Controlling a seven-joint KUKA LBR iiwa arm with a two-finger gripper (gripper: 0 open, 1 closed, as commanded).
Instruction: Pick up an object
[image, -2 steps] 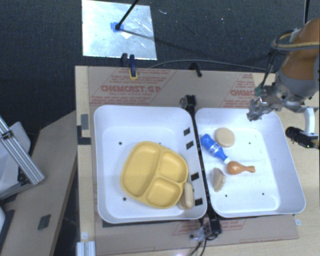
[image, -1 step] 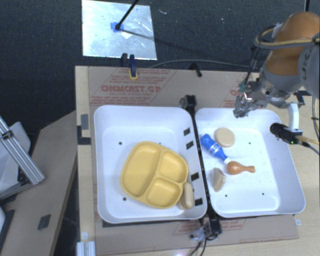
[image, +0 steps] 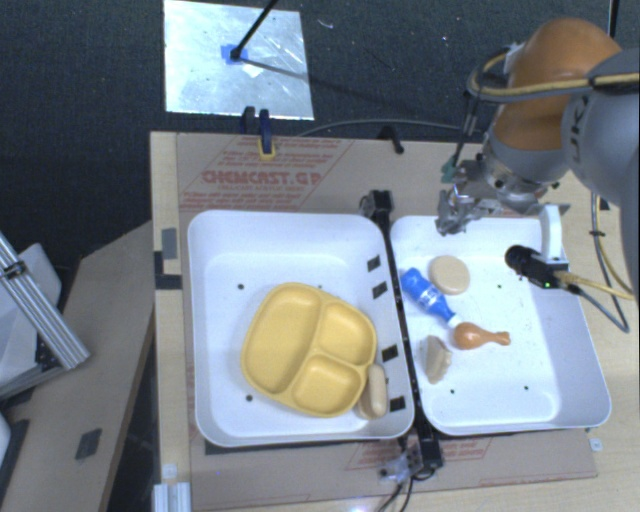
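Right bin (image: 560, 395), contents:
- Blue bottle (image: 427, 294): lying flat near the divider, long axis diagonal, from upper left to lower right, cap end toward the drumstick.
- Round tan bun (image: 449, 274): just beside the bottle, on its upper right.
- Orange drumstick (image: 480, 337): lying flat, long axis roughly left to right, thick end at left near the bottle's lower end, thin end pointing right.
- Tan wedge (image: 436, 358): below the bottle and drumstick, near the divider, long axis roughly up and down.

Gripper (image: 452, 222): above the bin's far left corner, up and apart from the bun, nothing seen between the jaws; how wide they stand cannot be told. A white and black fitting (image: 540, 262) on the arm hangs over the bin's right part.

Left bin (image: 230, 250), contents:
- Yellow tray (image: 308, 348): three compartments, set at a slant.
- Tan roll (image: 375, 390): touching the tray's lower right edge, long axis up and down.

Both bins rest on a cardboard sheet (image: 270, 170) on the table (image: 110, 300).
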